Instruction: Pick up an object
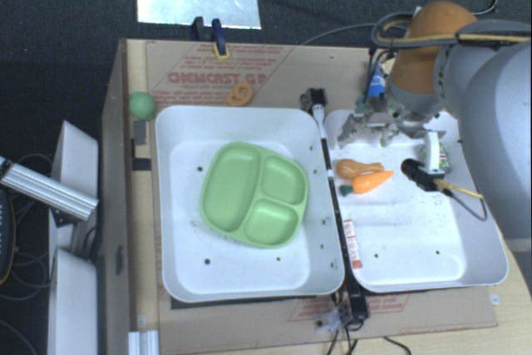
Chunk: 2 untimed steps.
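In the right bin (416, 253) an orange toy carrot (371, 180) lies near the left wall. A tan, pear-like piece (352, 168) touches it on its upper left. My gripper (366, 130) hangs over the bin's far left corner, just above and behind these two pieces, apart from them. Nothing shows in its grasp. The grey arm with its orange band (432, 37) reaches in from the right. A green divided plate (253, 194) lies flat in the middle of the left bin (191, 262).
A green ball (141, 105) sits on the bench by the left bin's far left corner. A small orange ring-like piece (239, 94) rests on the cardboard behind the bins. The near half of the right bin is bare white floor.
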Motion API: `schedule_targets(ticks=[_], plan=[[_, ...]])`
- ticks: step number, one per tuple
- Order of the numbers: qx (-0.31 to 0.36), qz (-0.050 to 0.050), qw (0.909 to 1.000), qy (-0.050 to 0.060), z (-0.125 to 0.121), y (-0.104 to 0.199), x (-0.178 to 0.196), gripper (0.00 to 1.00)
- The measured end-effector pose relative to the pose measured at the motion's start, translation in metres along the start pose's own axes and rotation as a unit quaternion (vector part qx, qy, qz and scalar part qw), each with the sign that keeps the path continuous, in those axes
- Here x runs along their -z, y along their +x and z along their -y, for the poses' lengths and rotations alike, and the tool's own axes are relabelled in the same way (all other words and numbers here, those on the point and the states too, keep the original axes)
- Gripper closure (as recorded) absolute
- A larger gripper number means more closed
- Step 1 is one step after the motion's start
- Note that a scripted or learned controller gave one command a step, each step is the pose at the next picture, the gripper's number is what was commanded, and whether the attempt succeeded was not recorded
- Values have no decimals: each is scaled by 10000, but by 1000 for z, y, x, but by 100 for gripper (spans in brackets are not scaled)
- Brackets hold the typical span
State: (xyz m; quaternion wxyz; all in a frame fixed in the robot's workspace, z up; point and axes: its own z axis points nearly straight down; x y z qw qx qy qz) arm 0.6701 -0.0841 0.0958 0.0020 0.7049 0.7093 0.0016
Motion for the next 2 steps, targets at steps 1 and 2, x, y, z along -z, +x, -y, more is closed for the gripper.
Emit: schedule_targets(ticks=[1,2], plan=[[-25,3,10000,13,1,-12,-11,0],[-26,2,10000,9,1,-23,-10,0]])
